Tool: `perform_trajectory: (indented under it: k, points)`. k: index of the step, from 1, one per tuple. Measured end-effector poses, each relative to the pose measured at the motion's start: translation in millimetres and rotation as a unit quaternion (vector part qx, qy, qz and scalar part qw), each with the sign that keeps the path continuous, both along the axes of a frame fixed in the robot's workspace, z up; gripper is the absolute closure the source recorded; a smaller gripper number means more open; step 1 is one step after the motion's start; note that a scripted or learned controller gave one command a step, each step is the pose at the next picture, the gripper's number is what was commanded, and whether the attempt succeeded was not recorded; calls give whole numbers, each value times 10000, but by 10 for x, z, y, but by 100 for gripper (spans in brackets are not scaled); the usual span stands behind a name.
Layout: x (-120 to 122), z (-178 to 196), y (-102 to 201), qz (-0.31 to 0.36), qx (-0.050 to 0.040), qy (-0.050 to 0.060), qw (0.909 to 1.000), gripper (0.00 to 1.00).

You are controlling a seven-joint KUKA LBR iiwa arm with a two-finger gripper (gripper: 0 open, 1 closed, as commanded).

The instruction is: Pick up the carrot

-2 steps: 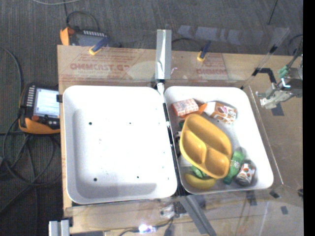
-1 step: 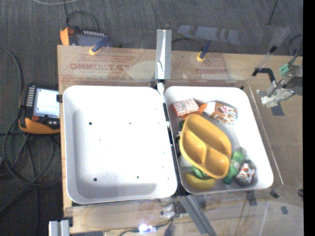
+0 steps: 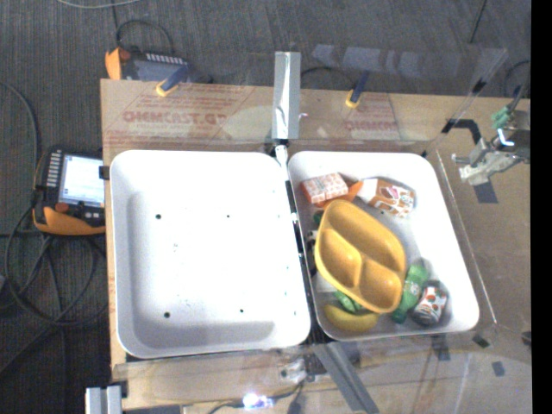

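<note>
The carrot (image 3: 354, 185) shows as a small orange tip in the right bin (image 3: 448, 231), near its far wall. It lies between a red-and-white box (image 3: 323, 188) and an orange-and-white packet (image 3: 393, 197). The far rim of a yellow divided tray (image 3: 360, 254) sits just in front of it and hides the rest of it.
The yellow tray lies tilted over a banana (image 3: 349, 318), a green item (image 3: 412, 285) and a can (image 3: 430, 304) at the near side of the right bin. The left bin (image 3: 207, 248) stands beside it. A metal fixture (image 3: 488, 155) is mounted on the bench at the right.
</note>
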State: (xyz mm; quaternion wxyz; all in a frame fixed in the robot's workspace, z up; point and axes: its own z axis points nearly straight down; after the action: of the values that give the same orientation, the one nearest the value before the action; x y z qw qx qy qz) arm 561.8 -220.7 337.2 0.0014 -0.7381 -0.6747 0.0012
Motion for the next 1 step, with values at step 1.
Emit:
perform_trajectory:
  k: [1]
  points:
    - [-52, -414, 522, -611, 1, -6, 9981, 100]
